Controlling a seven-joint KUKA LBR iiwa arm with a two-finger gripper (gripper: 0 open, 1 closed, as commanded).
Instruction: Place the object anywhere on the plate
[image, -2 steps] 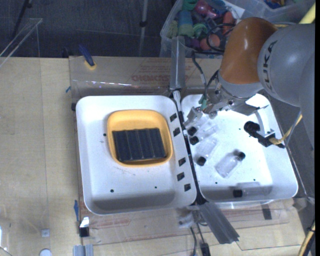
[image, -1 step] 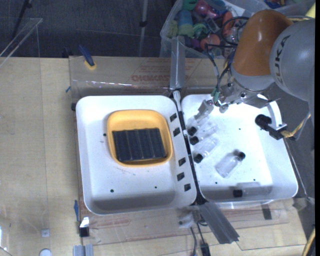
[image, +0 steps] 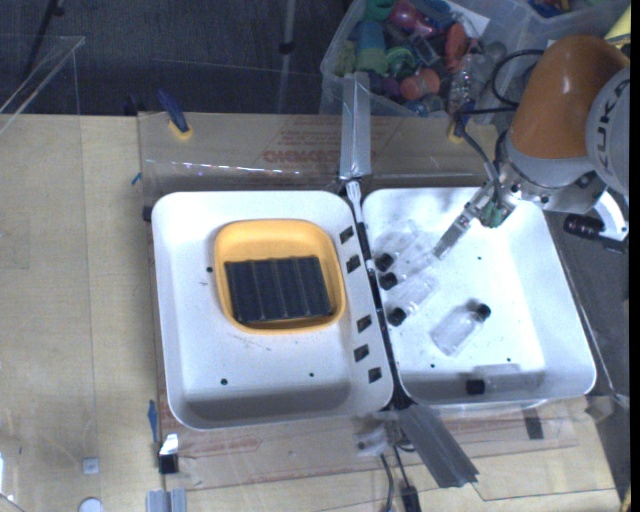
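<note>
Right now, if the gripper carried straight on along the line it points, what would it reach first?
The gripper slants down-left in the right bin, toward the clear bottles near the divider. It would probably meet those first, though depth is uncertain.

Two shallow white bins, left (image: 180, 300) and right (image: 560, 300), appear as smooth moulded plastic with a soft sheen. The yellow plate (image: 232, 240) looks like glossy plastic; the dark ribbed object (image: 278, 290) on it is matt black (material uncertain). Clear bottles (image: 458, 328) with black caps are transparent, glossy plastic or glass. The bench (image: 70, 300) resembles pale matt wood. The arm's orange band (image: 560, 100) is smooth and semi-gloss, its casing (image: 610, 110) grey.
</note>
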